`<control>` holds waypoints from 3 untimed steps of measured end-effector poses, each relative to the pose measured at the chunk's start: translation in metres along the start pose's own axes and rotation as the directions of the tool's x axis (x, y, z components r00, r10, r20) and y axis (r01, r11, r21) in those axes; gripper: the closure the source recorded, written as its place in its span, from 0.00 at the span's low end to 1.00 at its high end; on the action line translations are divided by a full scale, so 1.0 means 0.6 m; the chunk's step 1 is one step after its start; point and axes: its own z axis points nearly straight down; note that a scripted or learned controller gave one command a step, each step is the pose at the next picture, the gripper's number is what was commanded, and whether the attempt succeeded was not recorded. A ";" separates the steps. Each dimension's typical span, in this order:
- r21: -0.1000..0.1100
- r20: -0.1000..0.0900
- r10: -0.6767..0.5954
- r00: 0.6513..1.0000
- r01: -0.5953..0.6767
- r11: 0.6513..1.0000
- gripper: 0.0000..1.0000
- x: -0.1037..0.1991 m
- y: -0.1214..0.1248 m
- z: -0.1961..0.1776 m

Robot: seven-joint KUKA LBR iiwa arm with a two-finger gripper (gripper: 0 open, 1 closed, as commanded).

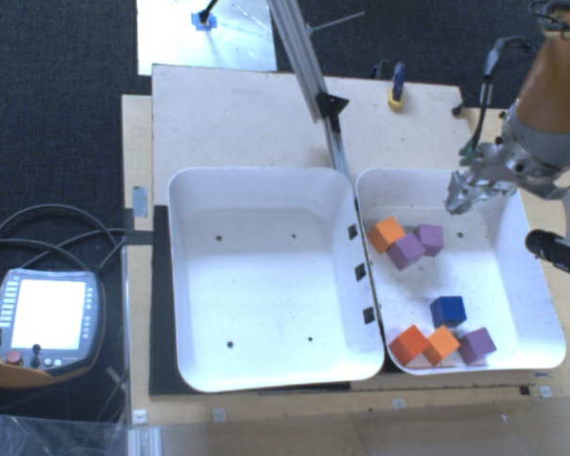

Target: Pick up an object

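While the arm (551,84) reaches in from the right, its gripper (464,196) hangs over the far end of the right bin (522,283), and I cannot tell how the jaws stand. Just beside it sit an orange cube (388,233) and two purple cubes (416,245). Nearer the front edge, a blue cube (447,310) tops a cluster of orange and purple blocks (442,345).

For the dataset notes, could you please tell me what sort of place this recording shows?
Most likely a robotics lab bench for grasping trials: a robot arm reaches over two white bins, coloured blocks lie in the right one, and a teach pendant sits beside the bench.
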 end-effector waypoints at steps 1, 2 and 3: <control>0.003 -0.004 -0.006 1.000 0.006 1.000 1.00 0.099 -0.025 0.024; 0.002 -0.004 -0.005 1.000 0.005 1.000 1.00 0.177 -0.033 0.048; 0.003 -0.005 -0.007 1.000 0.007 1.000 1.00 0.276 -0.055 0.069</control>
